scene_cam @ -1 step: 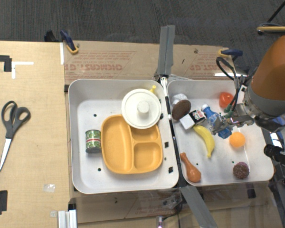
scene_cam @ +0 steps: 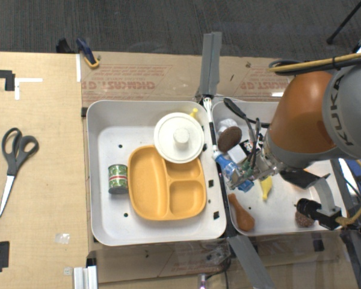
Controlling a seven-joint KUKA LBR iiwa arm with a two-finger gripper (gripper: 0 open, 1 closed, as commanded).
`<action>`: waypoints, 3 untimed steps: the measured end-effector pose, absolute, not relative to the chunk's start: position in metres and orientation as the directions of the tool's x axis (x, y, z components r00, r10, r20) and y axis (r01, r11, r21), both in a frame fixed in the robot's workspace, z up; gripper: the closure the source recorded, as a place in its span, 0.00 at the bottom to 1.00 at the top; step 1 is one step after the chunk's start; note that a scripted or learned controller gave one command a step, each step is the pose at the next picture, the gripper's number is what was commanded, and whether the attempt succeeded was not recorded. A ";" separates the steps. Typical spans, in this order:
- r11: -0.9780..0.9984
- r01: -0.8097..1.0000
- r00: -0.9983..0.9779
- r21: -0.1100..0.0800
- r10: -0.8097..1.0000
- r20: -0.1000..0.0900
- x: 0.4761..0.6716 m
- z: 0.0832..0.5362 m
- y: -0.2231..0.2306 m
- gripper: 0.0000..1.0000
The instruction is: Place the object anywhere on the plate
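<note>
The orange-yellow divided plate (scene_cam: 167, 191) lies in the left bin (scene_cam: 99, 161), with a white round lid (scene_cam: 179, 138) overlapping its far corner. My gripper (scene_cam: 250, 168) hangs low over the left side of the right bin (scene_cam: 277, 226), mostly hidden beneath the wrist. A blue-wrapped packet (scene_cam: 233, 173) lies right against it on its left, and I cannot tell whether the packet is between the fingers. A small yellow piece (scene_cam: 265, 189) lies just to the gripper's right. A brown drumstick-shaped thing (scene_cam: 242, 213) rests at the bin's near left.
A green can (scene_cam: 117, 178) stands left of the plate. In the right bin, a dark brown oval thing (scene_cam: 229, 138) and a black utensil (scene_cam: 236, 109) lie at the far left, and a small brown lump (scene_cam: 302, 220) near the front. Scissors (scene_cam: 13, 156) lie on the bench at left.
</note>
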State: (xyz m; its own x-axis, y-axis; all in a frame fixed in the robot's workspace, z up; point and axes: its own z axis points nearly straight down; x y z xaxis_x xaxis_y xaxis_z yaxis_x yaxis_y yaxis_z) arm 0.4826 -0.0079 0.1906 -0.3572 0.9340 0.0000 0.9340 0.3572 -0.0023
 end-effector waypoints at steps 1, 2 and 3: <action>0.522 0.853 -0.522 -0.002 0.853 -0.001 0.524 0.191 0.046 1.00; 0.556 0.831 -0.556 -0.003 0.831 0.000 0.494 0.191 0.078 1.00; 0.555 0.832 -0.555 -0.003 0.832 0.000 0.495 0.191 0.078 0.00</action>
